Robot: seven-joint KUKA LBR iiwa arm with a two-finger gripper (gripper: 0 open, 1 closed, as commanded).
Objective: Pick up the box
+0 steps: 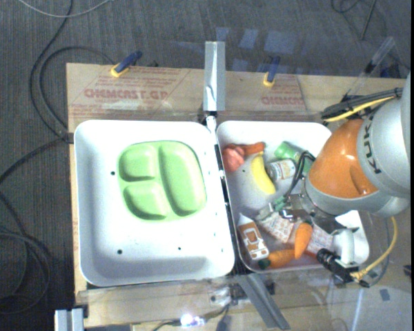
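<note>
Reaching stage: grey two-finger gripper (pixel 290 207) low among clutter in right shallow white bin (pixel 324 127), grip state impossible to tell. Small brown-and-white cardboard box (pixel 252 240) near, by front-left corner, ungrasped. Next, probably: centring over box, descending, closing.

Even, soft overhead light falls on the two shallow white plastic bins (pixel 90 185); faint shadows, mild glare on the glossy orange arm band (pixel 338 164), slightly grainy focus throughout.

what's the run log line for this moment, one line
arm: over right bin | box: lying in bin's near-left corner, not held | left bin: green tray
</note>
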